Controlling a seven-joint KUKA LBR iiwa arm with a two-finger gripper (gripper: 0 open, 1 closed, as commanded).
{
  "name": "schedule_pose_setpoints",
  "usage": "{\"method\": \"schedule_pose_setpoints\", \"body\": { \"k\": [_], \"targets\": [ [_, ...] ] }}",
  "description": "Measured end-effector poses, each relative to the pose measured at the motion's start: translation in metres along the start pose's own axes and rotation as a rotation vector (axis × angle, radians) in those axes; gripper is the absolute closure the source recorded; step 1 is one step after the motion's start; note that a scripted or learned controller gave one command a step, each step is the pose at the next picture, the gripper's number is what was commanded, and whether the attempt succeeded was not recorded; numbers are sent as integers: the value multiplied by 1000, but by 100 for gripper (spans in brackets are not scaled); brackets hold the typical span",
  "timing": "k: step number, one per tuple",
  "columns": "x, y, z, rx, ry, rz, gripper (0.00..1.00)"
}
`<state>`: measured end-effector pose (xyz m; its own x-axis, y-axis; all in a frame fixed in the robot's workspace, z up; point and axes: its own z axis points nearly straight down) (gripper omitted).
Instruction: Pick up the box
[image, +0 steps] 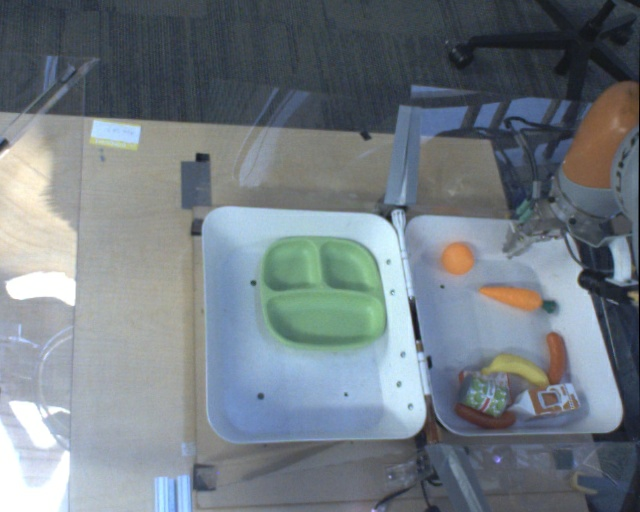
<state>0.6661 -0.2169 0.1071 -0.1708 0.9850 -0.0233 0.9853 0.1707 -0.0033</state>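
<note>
Gripper (522, 238) over right bin's (600, 420) far edge, fingers seemingly parted; box (553, 401) near corner.

Fixed overhead cam, slanted, both bins (215, 330).

Green divided plate (323, 293) in left bin (230, 400); orange (457, 258), carrot (512, 297) right.

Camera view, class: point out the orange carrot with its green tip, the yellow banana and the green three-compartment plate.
Orange carrot with green tip (512, 297): camera view, middle of its body.
Yellow banana (518, 369): camera view, middle of its curve.
Green three-compartment plate (322, 317): camera view, floor of the large compartment.
</note>
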Motion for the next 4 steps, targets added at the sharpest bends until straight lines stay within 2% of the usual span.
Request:
{"method": "schedule_pose_setpoints", "body": {
  "k": [1,2,3,4],
  "targets": [
    [11,-9,-111,-14,17,-64,100],
    [44,7,-130,-17,16,-435,100],
    [102,20,-128,-20,16,-835,100],
    [117,13,-174,-27,8,-1247,100]
  ]
}}
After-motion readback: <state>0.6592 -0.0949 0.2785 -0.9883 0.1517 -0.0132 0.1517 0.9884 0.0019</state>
